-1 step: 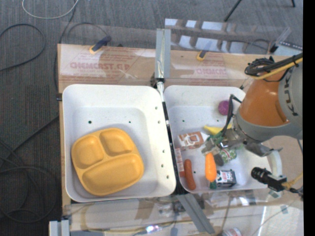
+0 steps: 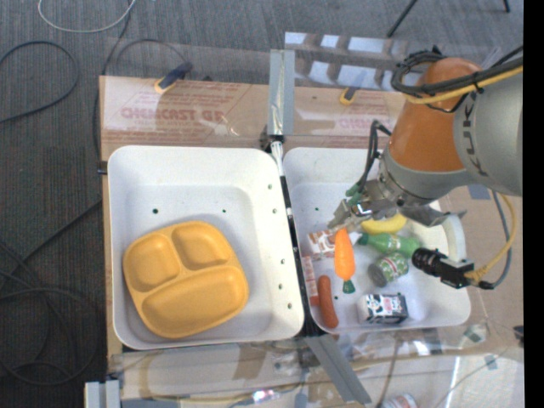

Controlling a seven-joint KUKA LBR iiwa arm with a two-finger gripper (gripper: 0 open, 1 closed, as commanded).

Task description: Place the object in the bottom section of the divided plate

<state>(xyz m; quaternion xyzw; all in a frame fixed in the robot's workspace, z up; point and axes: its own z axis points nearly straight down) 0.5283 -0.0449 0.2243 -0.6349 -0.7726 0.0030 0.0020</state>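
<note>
The divided plate (image 2: 185, 277), a yellow-orange one with three sections, lies in the left bin (image 2: 136, 172), toward its near left corner, and all three sections are bare. Its largest section sits nearest the bottom of the view, the two smaller ones above it.

Over to the right bin (image 2: 455, 308), where the toys are crowded together. A carrot (image 2: 343, 255) lies roughly upright in the view, green tip pointing down. Just left of it is a small red-and-white packet (image 2: 320, 243), and below that a sausage (image 2: 326, 302) close to the bin's near left corner. A banana (image 2: 384, 224) lies right of the carrot's top, a green bottle (image 2: 391, 245) just beneath it, a green can (image 2: 388, 269) below that, and a dark little carton (image 2: 386, 308) near the front rim.

The pincer (image 2: 355, 208) hangs over the right bin, just above the carrot and beside the banana's left end. Whether its fingers are spread or closed, I cannot tell. Nothing shows between them. The arm (image 2: 442, 134) reaches in from the right, its orange band over the bin's far right part.
</note>
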